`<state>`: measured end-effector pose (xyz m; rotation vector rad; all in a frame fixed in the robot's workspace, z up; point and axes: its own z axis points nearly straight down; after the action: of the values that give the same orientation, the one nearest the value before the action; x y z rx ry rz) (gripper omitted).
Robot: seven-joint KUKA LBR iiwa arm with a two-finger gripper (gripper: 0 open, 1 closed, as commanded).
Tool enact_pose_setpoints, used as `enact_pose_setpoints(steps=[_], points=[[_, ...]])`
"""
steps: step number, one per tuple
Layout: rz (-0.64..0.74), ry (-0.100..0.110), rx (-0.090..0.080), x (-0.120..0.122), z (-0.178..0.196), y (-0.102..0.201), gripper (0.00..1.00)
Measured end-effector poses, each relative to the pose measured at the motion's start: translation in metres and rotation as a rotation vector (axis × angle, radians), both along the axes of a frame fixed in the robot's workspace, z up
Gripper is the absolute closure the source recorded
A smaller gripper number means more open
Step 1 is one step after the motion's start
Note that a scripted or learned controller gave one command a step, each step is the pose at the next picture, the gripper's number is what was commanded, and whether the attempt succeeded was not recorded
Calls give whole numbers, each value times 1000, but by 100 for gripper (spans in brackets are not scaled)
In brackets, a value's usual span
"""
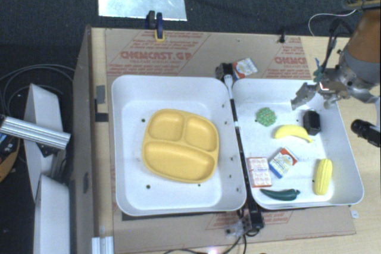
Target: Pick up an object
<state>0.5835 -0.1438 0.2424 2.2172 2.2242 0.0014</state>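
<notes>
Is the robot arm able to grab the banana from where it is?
Probably yes. The gripper hangs just above the banana, which lies bare with nothing on top; a black thing sits close beside it.

You have two white bins: the left bin (128,128) carries a pale yellow divided tray (180,145); the right bin (345,146) carries a green broccoli piece (266,116), a yellow banana (293,133), a yellow corn cob (322,176), a dark green pepper (280,193), a black block (311,122) and two red-and-white packets (258,171). Red lettering marks the tan cardboard (156,55).
</notes>
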Motion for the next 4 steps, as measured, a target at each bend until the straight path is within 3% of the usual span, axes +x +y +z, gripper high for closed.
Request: enact_pose_setpoints(steps=[1,3,4], points=[[1,4,1,26,-118,33,0],[0,0,0,27,-117,32,0],[-2,-3,-2,25,-60,16,0]])
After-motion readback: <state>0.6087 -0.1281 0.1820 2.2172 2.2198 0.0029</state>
